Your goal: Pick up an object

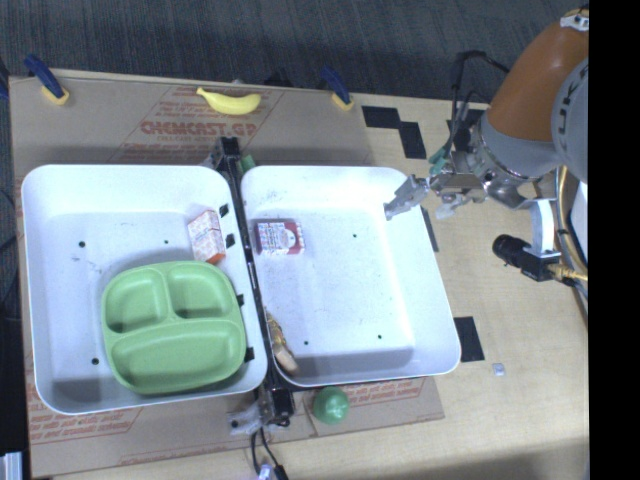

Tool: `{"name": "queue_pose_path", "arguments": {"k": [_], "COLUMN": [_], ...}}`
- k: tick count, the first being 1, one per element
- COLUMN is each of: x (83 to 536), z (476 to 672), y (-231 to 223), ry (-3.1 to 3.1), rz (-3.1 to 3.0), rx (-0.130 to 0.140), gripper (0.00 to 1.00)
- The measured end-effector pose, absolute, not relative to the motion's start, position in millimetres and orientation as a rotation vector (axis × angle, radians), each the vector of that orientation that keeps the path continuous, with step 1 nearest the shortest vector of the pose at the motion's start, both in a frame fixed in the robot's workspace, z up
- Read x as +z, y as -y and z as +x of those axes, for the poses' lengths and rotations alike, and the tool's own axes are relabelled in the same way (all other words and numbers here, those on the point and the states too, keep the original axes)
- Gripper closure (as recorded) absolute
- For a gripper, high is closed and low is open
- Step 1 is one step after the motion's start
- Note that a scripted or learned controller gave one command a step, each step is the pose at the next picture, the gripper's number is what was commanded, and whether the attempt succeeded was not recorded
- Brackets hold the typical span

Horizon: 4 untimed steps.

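My gripper (400, 201) hangs over the far right rim of the right bin (420, 298), and nothing shows in its grasp. A small red and white packet (278, 236) lies in that bin near its left wall. A tan object (279, 348) rests against the bin's near left corner. In the left bin (60, 218) a green divided tray (175, 326) lies flat, with a small orange and white carton (206, 236) just beyond it. The packet is well to the left of the gripper.
A yellow banana (230, 99) lies on the cardboard behind the bins. A green ball (330, 404) sits on the bench in front of the right bin. Blue clamps (46, 78) hold the cardboard's far edge. The arm's orange band (535, 73) is at the right.
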<state>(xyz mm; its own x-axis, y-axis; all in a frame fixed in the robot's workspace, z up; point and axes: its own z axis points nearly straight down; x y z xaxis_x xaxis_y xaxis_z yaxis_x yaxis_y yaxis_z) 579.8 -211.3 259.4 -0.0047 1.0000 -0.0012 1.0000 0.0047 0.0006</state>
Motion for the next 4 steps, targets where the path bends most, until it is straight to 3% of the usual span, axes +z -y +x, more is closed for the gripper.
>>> {"name": "queue_pose_path", "arguments": {"k": [1,2,3,4], "x": [150,100,92,94], "z": [540.5,484.3,577.9,475.5], "y": [210,211,208,211], "ry": [-2.232,-2.232,-2.229,-2.231], "rz": [2.219,2.218,2.216,2.217], "rx": [-0.005,-0.004,0.0,-0.004], "gripper": [0.0,0.0,0.0,0.0]}}
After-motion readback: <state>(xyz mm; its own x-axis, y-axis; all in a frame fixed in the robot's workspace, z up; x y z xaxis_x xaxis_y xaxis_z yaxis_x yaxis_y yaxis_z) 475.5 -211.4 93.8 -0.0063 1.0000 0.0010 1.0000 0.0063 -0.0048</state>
